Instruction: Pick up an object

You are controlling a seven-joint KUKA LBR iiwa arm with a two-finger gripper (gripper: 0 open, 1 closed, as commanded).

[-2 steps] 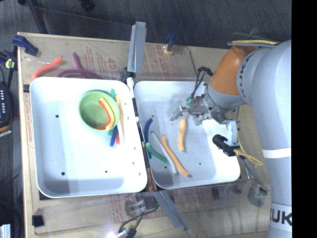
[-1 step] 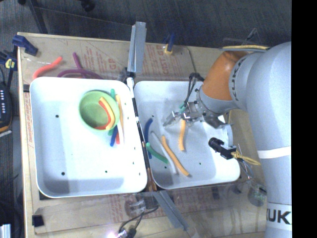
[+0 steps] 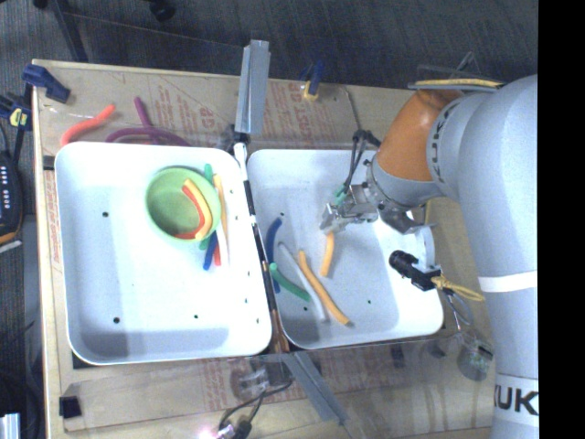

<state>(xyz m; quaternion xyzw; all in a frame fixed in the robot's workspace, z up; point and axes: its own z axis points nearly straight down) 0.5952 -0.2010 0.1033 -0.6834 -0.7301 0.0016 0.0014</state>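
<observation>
Camera view: end effector (image 3: 336,219) touches short orange stick's (image 3: 327,255) top, grip unclear

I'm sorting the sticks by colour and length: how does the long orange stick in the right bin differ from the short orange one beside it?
The long orange stick is thin, yellowish and gently curved; the short orange stick is stubbier, deeper orange and straight. The long one lies diagonally toward the right bin's near wall; the short one lies steeper, just below the gripper. Both rest on that bin's floor.

lab | plywood bench (image 3: 164,373) | clamps (image 3: 44,80) | cables | office carpet (image 3: 274,7)
</observation>
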